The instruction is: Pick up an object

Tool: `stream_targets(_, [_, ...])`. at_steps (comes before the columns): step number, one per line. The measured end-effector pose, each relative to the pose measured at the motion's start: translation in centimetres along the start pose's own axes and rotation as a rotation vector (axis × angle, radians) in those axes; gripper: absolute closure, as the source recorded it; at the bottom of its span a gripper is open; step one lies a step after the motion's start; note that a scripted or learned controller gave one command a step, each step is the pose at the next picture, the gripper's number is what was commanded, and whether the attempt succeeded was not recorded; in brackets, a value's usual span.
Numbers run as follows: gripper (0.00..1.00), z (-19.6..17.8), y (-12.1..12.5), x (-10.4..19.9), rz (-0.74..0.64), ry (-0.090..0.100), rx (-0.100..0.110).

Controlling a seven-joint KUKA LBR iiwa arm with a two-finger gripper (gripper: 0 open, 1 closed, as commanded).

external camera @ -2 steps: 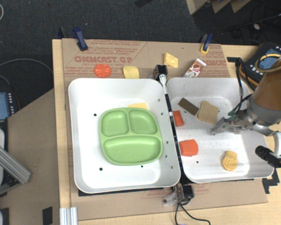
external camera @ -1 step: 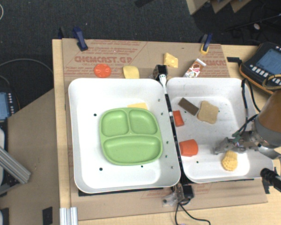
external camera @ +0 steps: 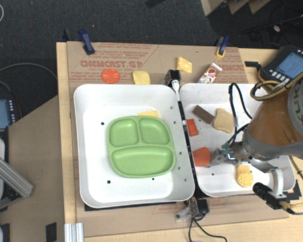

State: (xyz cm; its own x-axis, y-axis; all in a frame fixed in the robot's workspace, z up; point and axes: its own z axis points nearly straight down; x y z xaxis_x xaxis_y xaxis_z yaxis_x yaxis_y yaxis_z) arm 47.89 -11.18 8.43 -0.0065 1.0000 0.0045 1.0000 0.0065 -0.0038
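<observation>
The right bin (external camera: pixel 212 185) holds a brown block (external camera: pixel 203 115), a tan bread-like piece (external camera: pixel 223 120), a small orange-red block (external camera: pixel 192 127), a larger orange-red block (external camera: pixel 201 156) and a yellow knobbly piece (external camera: pixel 244 175). My gripper (external camera: pixel 223 153) hangs low over this bin, just right of the larger orange-red block and up-left of the yellow piece. The grey arm with its orange band (external camera: pixel 272 127) reaches in from the right and covers the bin's right part.
The left bin (external camera: pixel 91 135) bears a green divided plate (external camera: pixel 140 146) with a pale yellow piece (external camera: pixel 149 114) at its far edge. Behind the bins lie an orange disc (external camera: pixel 110 75), two yellow pieces (external camera: pixel 141 77) and a red-white packet (external camera: pixel 210 74). A black cable (external camera: pixel 236 105) loops over the right bin.
</observation>
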Motion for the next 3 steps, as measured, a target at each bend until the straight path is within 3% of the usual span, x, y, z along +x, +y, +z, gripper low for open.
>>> stream_targets(1, [0.0, -11.5, 7.0, -7.9, 0.006, -0.013, -0.018])
stream_targets(2, [0.0, 0.3, 11.0, 1.5, -0.001, -0.007, -0.008])
stream_targets(3, [0.0, -0.4, 18.7, -0.5, 0.003, -0.009, -0.014])
